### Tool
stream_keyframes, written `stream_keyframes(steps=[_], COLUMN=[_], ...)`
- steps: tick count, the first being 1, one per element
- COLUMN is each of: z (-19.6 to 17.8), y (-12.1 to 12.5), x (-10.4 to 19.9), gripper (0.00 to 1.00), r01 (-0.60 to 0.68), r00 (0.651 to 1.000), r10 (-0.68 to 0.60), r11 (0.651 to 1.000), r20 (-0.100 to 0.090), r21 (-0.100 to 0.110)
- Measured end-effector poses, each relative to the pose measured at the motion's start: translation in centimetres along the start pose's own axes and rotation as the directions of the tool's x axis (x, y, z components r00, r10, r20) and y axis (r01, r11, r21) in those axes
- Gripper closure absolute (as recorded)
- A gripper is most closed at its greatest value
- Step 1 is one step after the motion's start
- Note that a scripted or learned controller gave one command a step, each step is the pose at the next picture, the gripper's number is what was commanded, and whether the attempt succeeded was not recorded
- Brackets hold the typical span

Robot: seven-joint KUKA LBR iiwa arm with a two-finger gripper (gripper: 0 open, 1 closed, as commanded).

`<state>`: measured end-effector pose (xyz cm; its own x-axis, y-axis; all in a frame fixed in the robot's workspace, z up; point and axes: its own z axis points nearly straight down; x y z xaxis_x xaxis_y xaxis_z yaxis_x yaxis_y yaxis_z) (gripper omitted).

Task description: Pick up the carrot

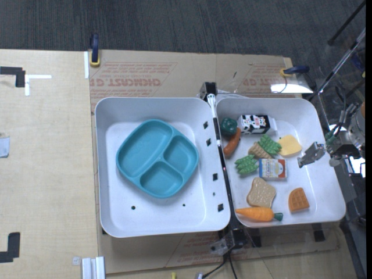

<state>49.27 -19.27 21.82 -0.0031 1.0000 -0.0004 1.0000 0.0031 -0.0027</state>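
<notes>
Nothing done yet — the carrot [256,214] lies in the right bin [331,208]; the gripper [312,154] hovers well apart, seemingly spread, pinching nothing.

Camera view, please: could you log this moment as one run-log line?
task: pick up carrot | carrot: lying at right bin near edge, not held | gripper: over right bin's right side, apart from carrot | status: not grasped
</notes>
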Motion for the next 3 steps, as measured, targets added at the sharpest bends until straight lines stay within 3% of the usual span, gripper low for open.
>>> stream_keyframes(steps=[1, 2, 3], z=[0.3, -0.2, -1.9], y=[-1.1, -0.8, -1.2], x=[6.2, 11.4, 14.3], gripper=[0.00, 0.00, 0.00], r01=[0.248, 0.362, 0.626], r00=[0.969, 0.932, 0.779], r10=[-0.248, -0.362, -0.626], r11=[0.969, 0.932, 0.779], r20=[0.000, 0.001, 0.006], r21=[-0.001, -0.003, -0.005])
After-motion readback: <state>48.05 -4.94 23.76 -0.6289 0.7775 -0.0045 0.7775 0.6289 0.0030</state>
